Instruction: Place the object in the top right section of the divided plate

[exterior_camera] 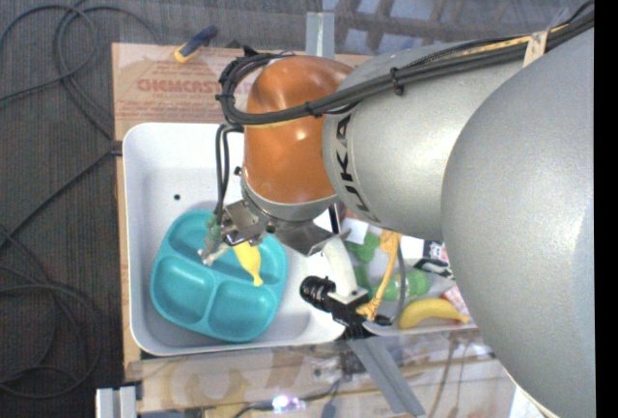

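small yellow banana-like toy (250, 261) hanging over the teal divided plate (217, 286).
i see the gripper (229, 235) pinching its upper end; i judge it light, smooth, slippery, best held mid-body.

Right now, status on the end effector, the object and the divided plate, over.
End effector low over the teal divided plate in the left bin. Yellow object at its tip, above the plate's upper right section; grasp unconfirmed. Nothing blocking the plate.

The bench (154, 78) bears two white bins (164, 165) side by side.
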